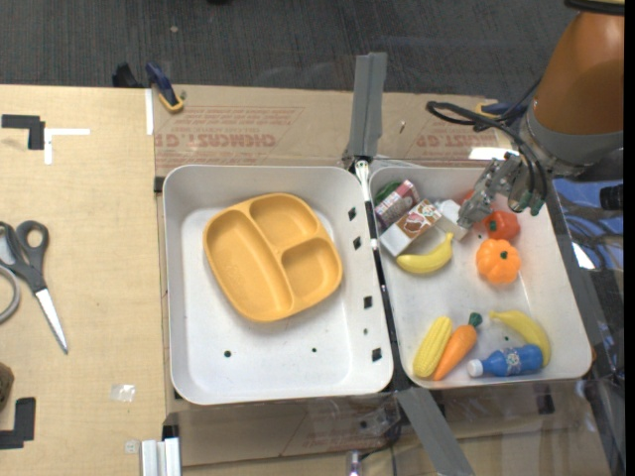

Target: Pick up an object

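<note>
The gripper [483, 203] hung over the far part of the right bin [568, 266], and whether its jaws stood open or closed could not be told, since the metal parts blurred together there; nothing was visibly caught between them. Just right of the jaws lay a red tomato [502, 224], partly hidden behind the hardware, and nearer the camera from it an orange pumpkin [498, 262]. Left of the jaws sat a small carton [418, 220] with a darker packet [394, 201] beyond it. Below and left of the jaws lay a banana [427, 257], its long axis running roughly left to right, the right end curving up toward the gripper.

Well toward the camera from the jaws lay a corn cob [432, 346] and a carrot [455, 351] side by side, both tilted, the carrot's green tip pointing up and right. A second banana [526, 329] curved over a blue bottle [508, 362]. Far left of the jaws, the left bin [189, 345] bore a yellow divided plate [273, 256].
</note>
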`<act>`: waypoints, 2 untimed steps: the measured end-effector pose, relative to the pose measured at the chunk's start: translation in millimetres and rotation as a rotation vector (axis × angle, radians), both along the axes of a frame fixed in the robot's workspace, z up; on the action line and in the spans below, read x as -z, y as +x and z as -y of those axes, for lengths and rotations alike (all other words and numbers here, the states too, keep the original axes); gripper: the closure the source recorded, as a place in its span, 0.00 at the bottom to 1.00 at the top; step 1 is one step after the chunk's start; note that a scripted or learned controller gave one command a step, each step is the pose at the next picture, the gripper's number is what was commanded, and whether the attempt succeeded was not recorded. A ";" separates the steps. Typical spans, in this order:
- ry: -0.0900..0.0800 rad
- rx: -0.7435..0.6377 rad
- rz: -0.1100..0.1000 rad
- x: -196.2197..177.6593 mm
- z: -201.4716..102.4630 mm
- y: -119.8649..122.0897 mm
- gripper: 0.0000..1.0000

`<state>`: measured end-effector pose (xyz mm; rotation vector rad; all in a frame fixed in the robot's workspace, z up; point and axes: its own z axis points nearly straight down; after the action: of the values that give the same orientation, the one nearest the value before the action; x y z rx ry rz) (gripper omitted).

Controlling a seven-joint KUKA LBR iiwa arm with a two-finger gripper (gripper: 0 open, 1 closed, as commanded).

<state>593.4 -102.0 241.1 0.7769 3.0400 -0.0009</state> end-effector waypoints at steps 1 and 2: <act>0.000 0.156 -0.001 -16.5 -54.7 12.9 1.00; 0.000 0.088 0.000 -3.5 -101.6 46.2 1.00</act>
<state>639.6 -0.4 244.5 0.9101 3.0033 -0.0010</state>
